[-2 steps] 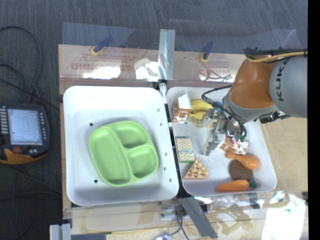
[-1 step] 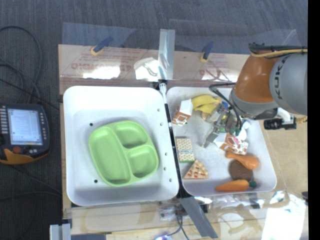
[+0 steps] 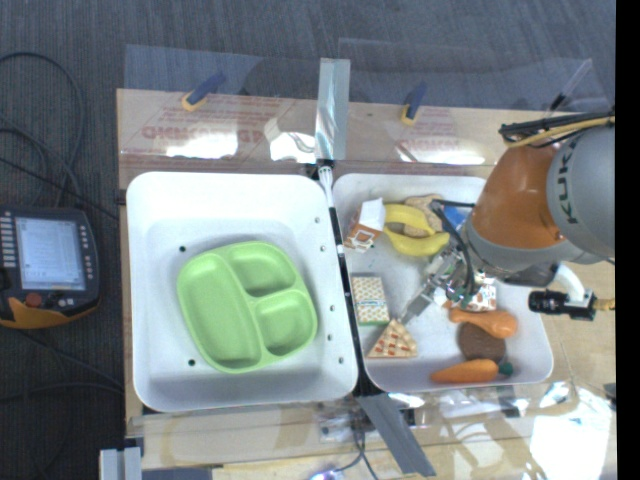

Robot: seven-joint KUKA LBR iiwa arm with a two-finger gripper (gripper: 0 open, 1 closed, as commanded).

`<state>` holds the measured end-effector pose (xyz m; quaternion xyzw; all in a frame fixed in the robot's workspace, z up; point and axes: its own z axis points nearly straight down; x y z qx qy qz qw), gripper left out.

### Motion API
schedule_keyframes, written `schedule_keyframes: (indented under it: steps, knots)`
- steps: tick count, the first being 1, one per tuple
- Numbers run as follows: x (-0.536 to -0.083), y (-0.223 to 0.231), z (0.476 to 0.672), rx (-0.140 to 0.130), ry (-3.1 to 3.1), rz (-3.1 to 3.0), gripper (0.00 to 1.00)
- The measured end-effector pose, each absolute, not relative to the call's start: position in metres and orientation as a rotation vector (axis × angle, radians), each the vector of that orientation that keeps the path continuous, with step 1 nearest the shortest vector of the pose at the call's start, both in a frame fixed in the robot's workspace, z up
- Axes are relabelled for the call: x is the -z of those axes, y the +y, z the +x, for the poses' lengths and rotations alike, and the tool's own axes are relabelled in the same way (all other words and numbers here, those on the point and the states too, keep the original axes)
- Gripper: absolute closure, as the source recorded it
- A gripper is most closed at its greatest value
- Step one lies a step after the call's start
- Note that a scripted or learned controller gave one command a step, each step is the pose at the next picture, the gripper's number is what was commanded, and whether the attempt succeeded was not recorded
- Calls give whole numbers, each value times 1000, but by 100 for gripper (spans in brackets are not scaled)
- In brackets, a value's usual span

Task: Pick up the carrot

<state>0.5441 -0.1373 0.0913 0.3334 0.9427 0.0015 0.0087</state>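
The carrot [image 3: 466, 372] is orange with a small green top at its right end. It lies flat along the near wall of the right bin [image 3: 530, 373]. My gripper [image 3: 438, 286] hangs over the middle of that bin, up and to the left of the carrot and well apart from it. Nothing of the carrot is under or between its parts. The grey arm with its orange band [image 3: 515, 213] reaches in from the right and hides part of the bin's far right side.
Around the gripper lie a banana [image 3: 415, 231], a small carton [image 3: 365, 225], a patterned packet [image 3: 369, 299], a pizza slice [image 3: 393, 341], an orange drumstick [image 3: 486, 320] and a brown round piece [image 3: 484, 343] just above the carrot. The left bin holds a green divided plate [image 3: 248, 304].
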Motion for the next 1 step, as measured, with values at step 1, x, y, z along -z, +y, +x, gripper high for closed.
schedule_keyframes:
  steps: [1]
  knots:
    - [-92, -152, 511, -9, 2922, 1096, 0]
